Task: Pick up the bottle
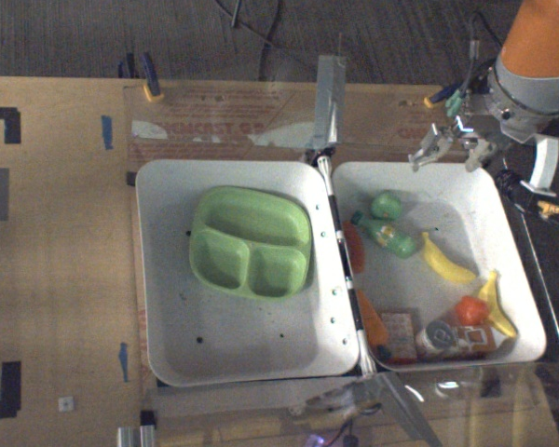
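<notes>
A small green bottle [391, 238] with a yellow label lies on its side in the right bin [517, 250], near the bin's left wall, its dark cap pointing left. A rounded green item [386, 205] sits just behind it. My gripper [450, 156] hangs over the far rim of the right bin, up and to the right of the bottle and well apart from it. Its fingers [423, 155] are spread open with nothing between them.
The right bin also holds two yellow bananas [445, 263] [497, 307], a red-orange item [470, 309], a jar-like container with a red label [447, 339], a small box [398, 328] and orange carrots [353, 246] along the left wall. A green divided plate [252, 241] lies in the left bin [168, 324].
</notes>
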`<action>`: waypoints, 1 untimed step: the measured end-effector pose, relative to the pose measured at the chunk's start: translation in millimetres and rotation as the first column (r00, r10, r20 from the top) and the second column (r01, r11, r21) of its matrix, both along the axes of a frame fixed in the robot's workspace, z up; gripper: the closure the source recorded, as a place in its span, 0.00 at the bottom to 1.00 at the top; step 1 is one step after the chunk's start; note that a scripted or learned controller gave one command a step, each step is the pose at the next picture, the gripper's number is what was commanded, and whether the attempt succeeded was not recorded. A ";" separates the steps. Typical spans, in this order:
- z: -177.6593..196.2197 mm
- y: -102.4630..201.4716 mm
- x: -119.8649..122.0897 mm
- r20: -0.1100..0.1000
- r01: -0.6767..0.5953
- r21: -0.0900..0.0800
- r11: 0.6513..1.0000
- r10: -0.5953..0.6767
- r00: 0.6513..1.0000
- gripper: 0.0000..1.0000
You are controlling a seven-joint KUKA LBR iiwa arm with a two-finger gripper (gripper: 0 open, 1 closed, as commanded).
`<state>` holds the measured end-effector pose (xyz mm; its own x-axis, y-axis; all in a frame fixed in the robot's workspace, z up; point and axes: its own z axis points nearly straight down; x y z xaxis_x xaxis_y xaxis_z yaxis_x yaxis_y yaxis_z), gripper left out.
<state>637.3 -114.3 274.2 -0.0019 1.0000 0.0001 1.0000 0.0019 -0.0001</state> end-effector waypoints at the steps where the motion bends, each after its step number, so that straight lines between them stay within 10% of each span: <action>1: -89.6 85.5 -24.3 0.000 -0.139 0.000 0.990 0.139 0.990 0.00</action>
<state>613.0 -28.8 184.6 -0.1405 0.9901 0.0003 0.9901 0.1405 -0.0005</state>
